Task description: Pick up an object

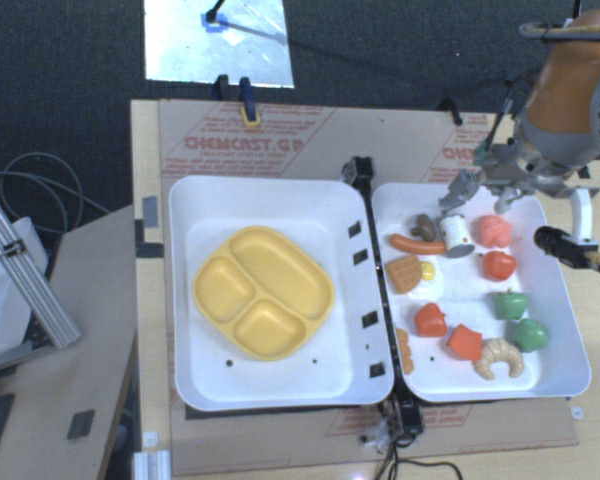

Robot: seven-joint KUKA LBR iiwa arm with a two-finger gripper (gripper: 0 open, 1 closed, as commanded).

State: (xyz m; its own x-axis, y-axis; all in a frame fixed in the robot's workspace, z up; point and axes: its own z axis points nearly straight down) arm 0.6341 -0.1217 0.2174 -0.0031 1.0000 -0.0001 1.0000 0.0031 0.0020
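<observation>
Over the right bin (565, 363), toy food all dumped loose for easy grabbing: hot dog (416, 243), white cup (457, 235), pink lump (494, 230), croissant (500, 358). Hovering just above the far edge, gripper (485, 193) with fingers spread wide, nothing between them. Left bin (195, 368) just parking a yellow divided tray (263, 291). Arm cropped off at the frame; small pieces blurry, hard to name.
</observation>
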